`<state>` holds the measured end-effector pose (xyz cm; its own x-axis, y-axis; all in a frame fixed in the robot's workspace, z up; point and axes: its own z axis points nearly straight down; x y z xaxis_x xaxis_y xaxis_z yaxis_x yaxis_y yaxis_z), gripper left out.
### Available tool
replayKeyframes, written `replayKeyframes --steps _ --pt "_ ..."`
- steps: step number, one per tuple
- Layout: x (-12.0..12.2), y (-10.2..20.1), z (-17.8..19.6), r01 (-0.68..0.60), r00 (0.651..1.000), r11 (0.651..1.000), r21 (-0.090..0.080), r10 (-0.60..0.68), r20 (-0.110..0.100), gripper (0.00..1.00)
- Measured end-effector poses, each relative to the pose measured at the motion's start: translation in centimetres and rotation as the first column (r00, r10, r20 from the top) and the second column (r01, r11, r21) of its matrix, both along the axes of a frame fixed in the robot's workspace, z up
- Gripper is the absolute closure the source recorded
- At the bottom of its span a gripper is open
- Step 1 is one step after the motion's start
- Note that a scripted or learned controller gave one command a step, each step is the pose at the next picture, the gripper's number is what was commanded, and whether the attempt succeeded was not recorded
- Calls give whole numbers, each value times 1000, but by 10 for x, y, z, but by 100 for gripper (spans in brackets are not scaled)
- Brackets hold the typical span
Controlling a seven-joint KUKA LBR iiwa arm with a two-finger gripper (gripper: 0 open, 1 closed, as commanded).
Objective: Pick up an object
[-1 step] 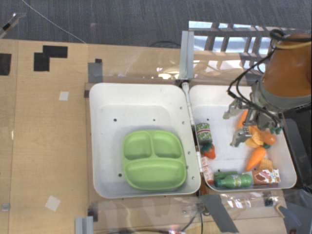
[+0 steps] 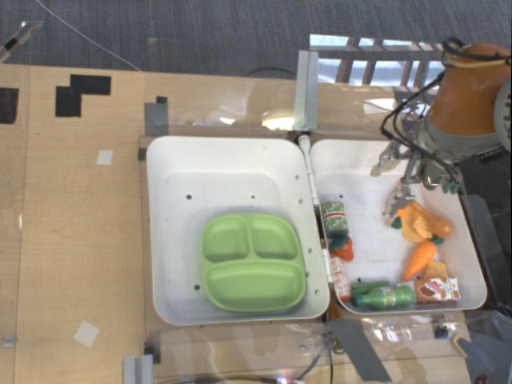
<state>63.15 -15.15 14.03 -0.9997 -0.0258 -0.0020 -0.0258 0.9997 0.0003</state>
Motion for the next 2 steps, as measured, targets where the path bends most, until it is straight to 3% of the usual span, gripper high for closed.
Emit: replayKeyframes --steps 1,2 --pt "-35 -49 -51 59 998 998 -2 -59 12 0" --pt "-30 -47 -36 52 998 999 -4 -51 25 100"
